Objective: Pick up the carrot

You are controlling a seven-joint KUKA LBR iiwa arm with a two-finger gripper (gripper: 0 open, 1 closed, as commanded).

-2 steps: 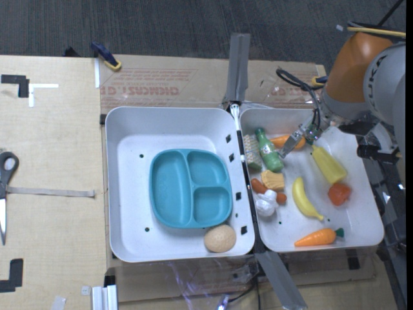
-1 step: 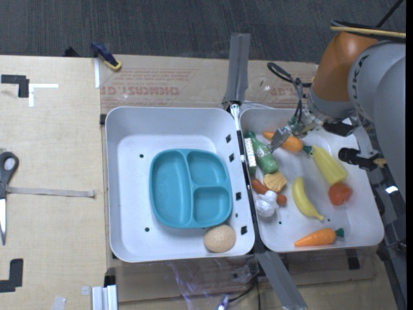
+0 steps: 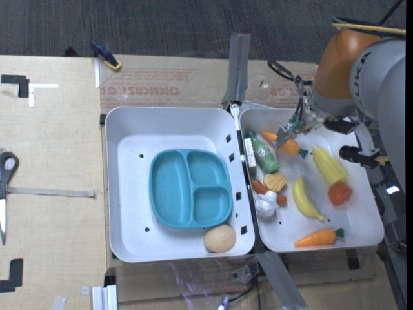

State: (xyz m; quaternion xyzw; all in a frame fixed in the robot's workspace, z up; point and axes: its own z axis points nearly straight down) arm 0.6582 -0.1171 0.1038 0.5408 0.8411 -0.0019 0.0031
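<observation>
Your gripper (image 3: 288, 136) sits low at the back of the right bin (image 3: 361, 237), right on top of a small orange piece (image 3: 290, 147); you can't tell how far the claw is spread or whether it has hold of anything. The carrot (image 3: 316, 238) lies well apart from it, at the front of that bin, green end pointing right. Between them you've got a banana (image 3: 304, 199), a yellow pepper (image 3: 328, 164) and a tomato (image 3: 339, 193). Over in the left bin (image 3: 129, 237), a blue tray (image 3: 191, 188) with a tan ball (image 3: 220, 239) just beside it.
</observation>
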